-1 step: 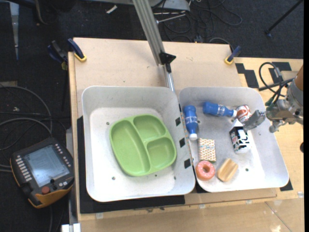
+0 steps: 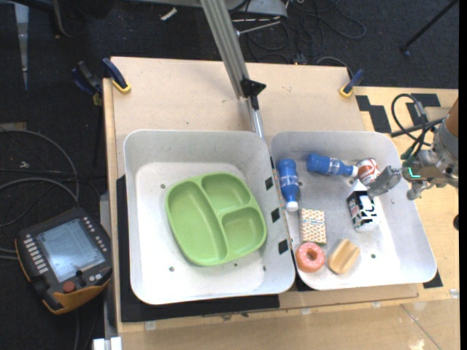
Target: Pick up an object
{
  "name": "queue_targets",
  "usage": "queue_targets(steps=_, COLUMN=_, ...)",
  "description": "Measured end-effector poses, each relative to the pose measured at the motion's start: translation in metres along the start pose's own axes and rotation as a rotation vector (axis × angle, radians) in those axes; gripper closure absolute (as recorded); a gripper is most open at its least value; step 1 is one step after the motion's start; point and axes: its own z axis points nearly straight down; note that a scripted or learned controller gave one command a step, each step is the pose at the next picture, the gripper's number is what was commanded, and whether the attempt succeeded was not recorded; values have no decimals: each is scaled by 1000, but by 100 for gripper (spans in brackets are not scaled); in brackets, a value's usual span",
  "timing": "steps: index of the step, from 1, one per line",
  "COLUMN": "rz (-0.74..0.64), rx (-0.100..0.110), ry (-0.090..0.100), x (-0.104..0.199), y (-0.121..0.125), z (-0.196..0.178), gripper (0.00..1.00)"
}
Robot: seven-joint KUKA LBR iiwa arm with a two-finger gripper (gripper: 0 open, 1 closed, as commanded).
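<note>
The right bin point(image 2: 408, 248) holds several objects. A blue bottle point(image 2: 287, 180) with a white cap lies along its left wall. A second blue bottle point(image 2: 327, 165) lies at the back, next to a red and white can point(image 2: 367, 170). A black and white carton point(image 2: 363, 211) sits in the middle, and a checked waffle point(image 2: 313, 225), a pink donut point(image 2: 311, 257) and a bread roll point(image 2: 344, 257) lie toward the front. My gripper point(image 2: 403, 184) hangs over the bin's right edge, just right of the can and carton. It is open, with nothing between its fingers.
The left bin point(image 2: 139, 195) holds a green divided plate point(image 2: 216, 217). A slanted metal pole point(image 2: 228, 39) rises from the gap behind the bins. Yellow clamps point(image 2: 120, 86) point(image 2: 349, 87) grip the bench's far corners. A teach pendant point(image 2: 62, 257) lies off the bench's left side.
</note>
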Motion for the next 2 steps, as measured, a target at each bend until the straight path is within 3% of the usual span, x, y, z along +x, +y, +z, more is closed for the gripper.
queue_targets(steps=2, rz=1, rx=5, ry=1, x=12, y=7, z=110, gripper=0)
